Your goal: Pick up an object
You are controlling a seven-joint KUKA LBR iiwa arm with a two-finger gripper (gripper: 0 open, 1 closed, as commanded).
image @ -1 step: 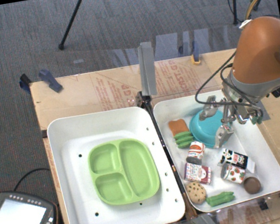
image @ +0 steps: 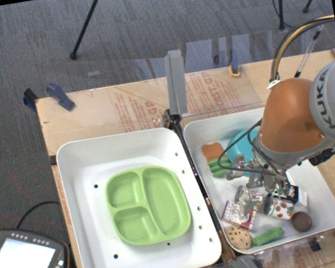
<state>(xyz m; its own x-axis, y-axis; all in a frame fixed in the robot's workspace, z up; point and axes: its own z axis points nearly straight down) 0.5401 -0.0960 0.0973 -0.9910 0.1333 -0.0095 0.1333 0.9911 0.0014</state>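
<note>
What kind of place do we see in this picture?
Most likely a robotics lab set up for grasping trials. A grey and orange arm reaches over two white bins on a plywood bench, a teach pendant lies on carpet, and tripod legs stand behind.

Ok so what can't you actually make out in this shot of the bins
- Gripper: its fingers are lost in clutter in the camera view; open or shut is unclear.
- Teal object: mostly hidden under the arm.
- Small printed packets: too small to read.
- Arm's upper part: cut off by the right edge.
</note>
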